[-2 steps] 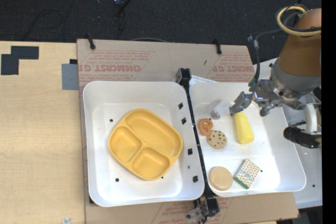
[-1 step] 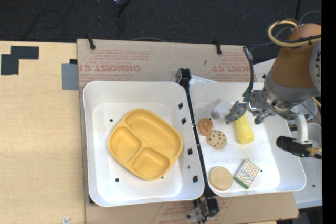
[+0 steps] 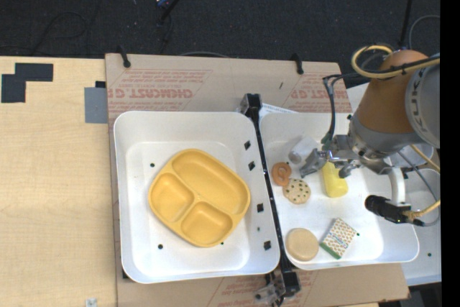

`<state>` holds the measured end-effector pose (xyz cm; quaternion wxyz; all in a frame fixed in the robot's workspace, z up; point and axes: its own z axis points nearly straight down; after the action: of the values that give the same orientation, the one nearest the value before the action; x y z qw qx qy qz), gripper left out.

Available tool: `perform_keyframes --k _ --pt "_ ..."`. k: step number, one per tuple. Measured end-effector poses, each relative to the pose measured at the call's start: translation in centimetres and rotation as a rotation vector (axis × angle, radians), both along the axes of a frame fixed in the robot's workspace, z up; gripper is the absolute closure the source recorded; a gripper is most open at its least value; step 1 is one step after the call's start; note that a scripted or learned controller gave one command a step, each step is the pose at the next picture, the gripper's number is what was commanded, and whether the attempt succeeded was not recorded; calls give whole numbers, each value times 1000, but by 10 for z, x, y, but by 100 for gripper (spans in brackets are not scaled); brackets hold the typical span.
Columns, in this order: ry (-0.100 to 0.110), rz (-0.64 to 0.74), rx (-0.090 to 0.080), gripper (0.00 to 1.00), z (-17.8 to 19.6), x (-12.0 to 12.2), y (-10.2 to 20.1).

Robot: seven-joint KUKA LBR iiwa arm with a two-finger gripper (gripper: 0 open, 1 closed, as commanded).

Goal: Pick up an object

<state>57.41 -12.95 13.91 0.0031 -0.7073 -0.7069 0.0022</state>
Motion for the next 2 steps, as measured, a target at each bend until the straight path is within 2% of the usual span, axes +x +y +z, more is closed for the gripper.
perform_keyframes --k 1,2 --pt "-27 2 -4 0 -26 7 0" --pt "-28 0 -6 100 -17 7 -1"
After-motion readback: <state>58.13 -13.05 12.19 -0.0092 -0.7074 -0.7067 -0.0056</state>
